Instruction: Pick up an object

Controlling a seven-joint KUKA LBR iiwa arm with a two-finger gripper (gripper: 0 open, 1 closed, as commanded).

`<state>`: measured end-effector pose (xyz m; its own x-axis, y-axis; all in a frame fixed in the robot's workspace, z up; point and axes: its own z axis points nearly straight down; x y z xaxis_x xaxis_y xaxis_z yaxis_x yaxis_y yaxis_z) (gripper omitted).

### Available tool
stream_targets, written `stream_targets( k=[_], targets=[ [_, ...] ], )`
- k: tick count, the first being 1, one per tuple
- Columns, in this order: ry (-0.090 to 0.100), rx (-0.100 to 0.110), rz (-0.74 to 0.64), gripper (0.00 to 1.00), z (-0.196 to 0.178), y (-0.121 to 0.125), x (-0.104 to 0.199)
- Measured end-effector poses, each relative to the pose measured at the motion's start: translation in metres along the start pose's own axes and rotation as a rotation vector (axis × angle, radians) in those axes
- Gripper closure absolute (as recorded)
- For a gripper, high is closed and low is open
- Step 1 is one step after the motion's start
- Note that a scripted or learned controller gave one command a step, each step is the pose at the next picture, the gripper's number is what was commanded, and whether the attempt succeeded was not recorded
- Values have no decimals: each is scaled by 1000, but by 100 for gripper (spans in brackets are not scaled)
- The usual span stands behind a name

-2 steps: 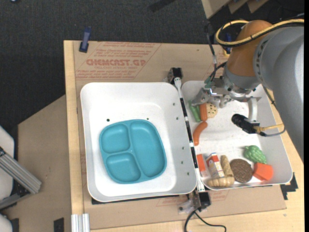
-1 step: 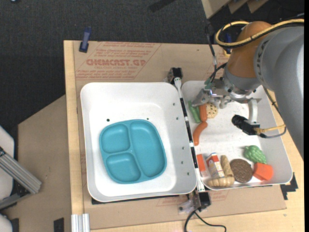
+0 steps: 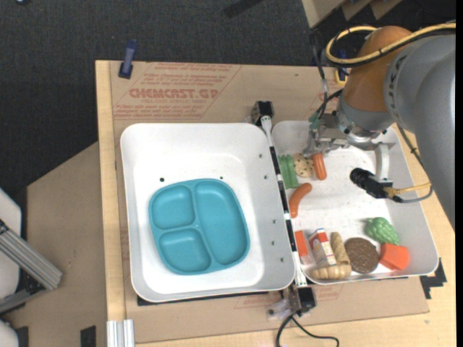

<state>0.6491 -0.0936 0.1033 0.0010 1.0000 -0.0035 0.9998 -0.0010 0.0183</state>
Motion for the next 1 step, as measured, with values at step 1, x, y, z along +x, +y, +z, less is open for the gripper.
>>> stream_targets(
  k=[1],
  targets=[
    [6, 14, -6, 100, -88, -42, 56]
  ],
)
